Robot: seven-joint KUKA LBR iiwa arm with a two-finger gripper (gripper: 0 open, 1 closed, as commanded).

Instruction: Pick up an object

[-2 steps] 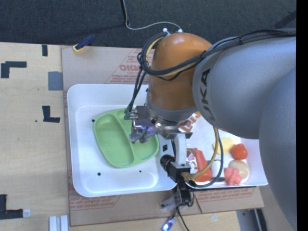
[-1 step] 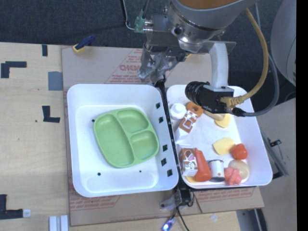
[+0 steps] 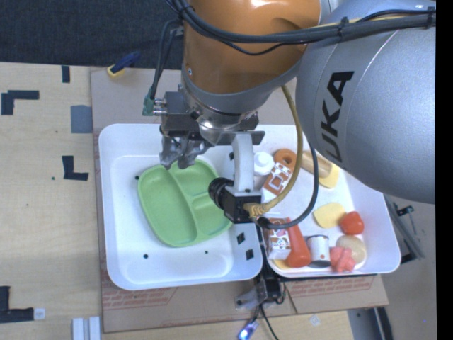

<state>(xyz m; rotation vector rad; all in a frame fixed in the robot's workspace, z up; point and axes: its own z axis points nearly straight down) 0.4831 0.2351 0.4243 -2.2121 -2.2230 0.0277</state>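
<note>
The left white bin [image 3: 120, 261] holds a green divided tray [image 3: 182, 202] lying flat near its middle. The right white bin [image 3: 386, 250] holds a jumble of small things: a white bottle [image 3: 262, 163], an orange ring [image 3: 284, 156], a yellow piece [image 3: 328, 216], a red tomato-like piece [image 3: 352, 223] and a small can [image 3: 318, 248]. The gripper [image 3: 181, 154] hangs at the tray's far rim; whether it grips anything cannot be told.

Black capitals "UKA", the readable part of the maker's name, stand slantwise on the grey arm [image 3: 368, 98] up and to the right of the hand [image 3: 180, 151], while the print on the small packets [image 3: 278, 241] below it to the right is too small to read.
</note>
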